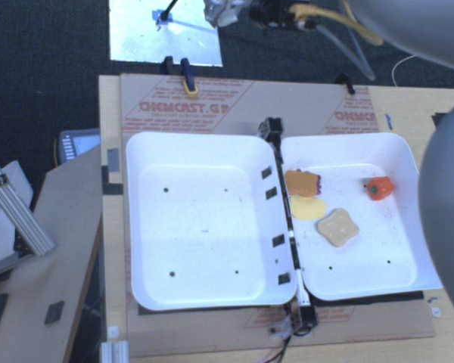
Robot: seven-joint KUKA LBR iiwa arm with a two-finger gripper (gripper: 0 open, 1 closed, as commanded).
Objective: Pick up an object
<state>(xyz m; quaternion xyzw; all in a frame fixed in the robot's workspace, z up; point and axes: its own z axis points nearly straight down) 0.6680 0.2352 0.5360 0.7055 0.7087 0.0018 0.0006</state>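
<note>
In the right bin [397,274], four small items lie in the far half. An orange-brown piece with a purple edge [302,182] sits by the divider, with a flat yellow piece [309,208] just in front of it. A tan toast slice [337,228] lies nearer the middle. A red-orange pepper-like item [378,188] rests toward the right wall. My gripper [225,2] hangs high at the top of the view, beyond the bench's far edge and well away from both bins. Nothing shows between its metal parts.
The left bin [197,225] sits beside the right one, joined by black clips [276,203]. Both rest on a cardboard sheet [234,104] held by a yellow-blue clamp [188,78]. A shiny plate [163,21] lies behind. The grey arm body [446,203] looms at right.
</note>
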